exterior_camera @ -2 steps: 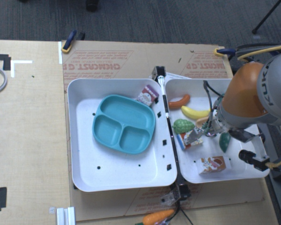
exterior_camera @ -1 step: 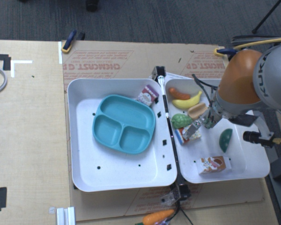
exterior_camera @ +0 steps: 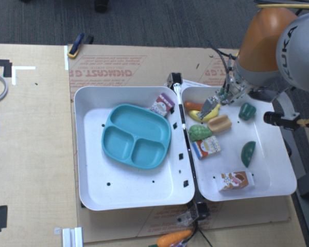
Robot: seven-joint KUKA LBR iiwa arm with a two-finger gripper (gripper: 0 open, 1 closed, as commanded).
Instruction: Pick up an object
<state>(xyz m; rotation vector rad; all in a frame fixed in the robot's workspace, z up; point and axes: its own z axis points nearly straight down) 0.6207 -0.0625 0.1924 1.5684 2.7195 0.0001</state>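
Note:
My gripper (exterior_camera: 210, 107) hangs low in the right bin (exterior_camera: 278, 181), at its far-left corner, directly over a yellow banana (exterior_camera: 208, 117). Whether it touches the banana I cannot tell. An orange-red sausage (exterior_camera: 192, 106) lies just left of the banana. A hot dog bun (exterior_camera: 220, 123) and a green leafy toy (exterior_camera: 199, 133) lie just in front of it. Further along the bin are a small carton (exterior_camera: 207, 147), a green pepper (exterior_camera: 246, 111), a dark green oval piece (exterior_camera: 248, 153) and a snack box (exterior_camera: 235, 180).
The left bin (exterior_camera: 92, 184) holds a teal divided plate (exterior_camera: 136, 137) and a small packet (exterior_camera: 162, 105) at its far right corner. A ridge with clips (exterior_camera: 185, 153) joins the two bins. An orange carrot (exterior_camera: 175, 237) lies outside, on the bench's front edge.

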